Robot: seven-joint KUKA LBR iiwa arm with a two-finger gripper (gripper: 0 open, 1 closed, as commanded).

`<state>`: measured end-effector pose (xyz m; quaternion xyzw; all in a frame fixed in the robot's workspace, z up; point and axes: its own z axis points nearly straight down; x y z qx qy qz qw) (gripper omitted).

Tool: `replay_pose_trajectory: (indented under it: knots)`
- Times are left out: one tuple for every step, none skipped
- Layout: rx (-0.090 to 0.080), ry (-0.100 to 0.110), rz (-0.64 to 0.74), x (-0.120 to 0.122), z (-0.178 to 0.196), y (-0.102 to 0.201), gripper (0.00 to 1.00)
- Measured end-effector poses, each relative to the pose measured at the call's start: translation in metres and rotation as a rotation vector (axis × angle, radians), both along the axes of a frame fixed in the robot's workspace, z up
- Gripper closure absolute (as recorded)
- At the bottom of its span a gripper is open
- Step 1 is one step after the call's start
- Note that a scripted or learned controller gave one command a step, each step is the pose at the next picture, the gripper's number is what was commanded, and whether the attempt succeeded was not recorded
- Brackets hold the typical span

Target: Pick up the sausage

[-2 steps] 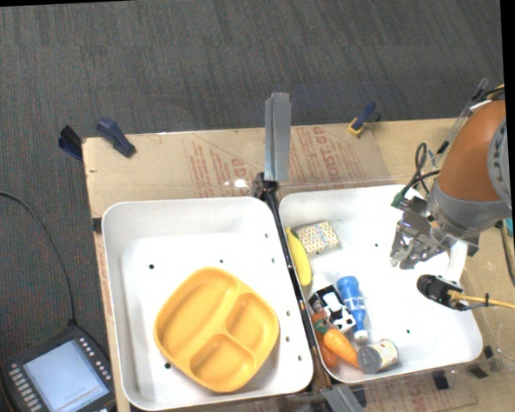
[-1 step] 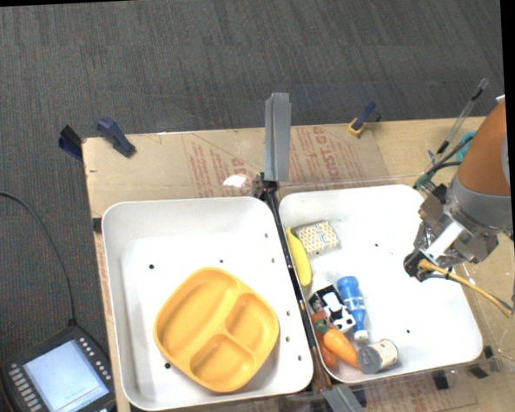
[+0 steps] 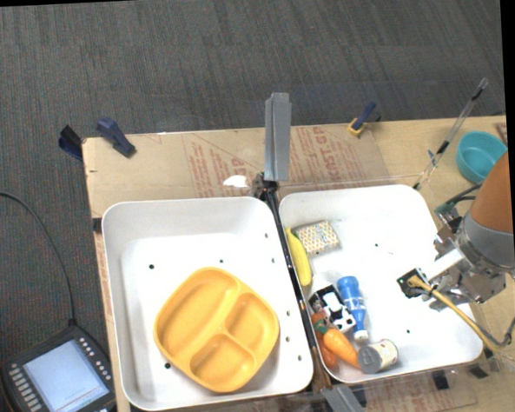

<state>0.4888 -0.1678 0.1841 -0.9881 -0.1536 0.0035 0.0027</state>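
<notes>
My gripper (image 3: 467, 277) hangs over the right edge of the right bin (image 3: 389, 227), well apart from the clutter. Whether it is apart or together I cannot tell from this view.

The sausage (image 3: 326, 354) is, as best I can judge, the reddish-brown piece in the near-left corner of that bin. It lies against the wall and touches the carrot (image 3: 341, 347). It is small and partly hidden, so I hold that loosely.

To do this well I should cross the bare floor of the bin first and come down only when I am over that corner. I should set my closing line across the sausage's short side. The wall and the carrot leave little room, so a tilted or off-centre descent would likely nip the carrot or jam on the rim.

The same bin holds several other things:
- a blue bottle (image 3: 351, 301) beside a black-and-white item (image 3: 330, 306)
- a small can (image 3: 377, 356) on its side near the front
- a banana (image 3: 301, 261) along the left wall
- a patterned sponge (image 3: 317, 237) just behind the banana

The left bin (image 3: 155, 242) holds a yellow divided plate (image 3: 217, 329), which lies flat with nothing on it
</notes>
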Motion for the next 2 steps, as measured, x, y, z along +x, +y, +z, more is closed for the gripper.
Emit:
replay_pose_trajectory:
  knots:
    - [0.000, 0.000, -0.105, -0.014, 0.001, 0.021, 1.00]
    - [-0.001, 0.000, -0.103, -0.005, 0.002, 0.063, 1.00]
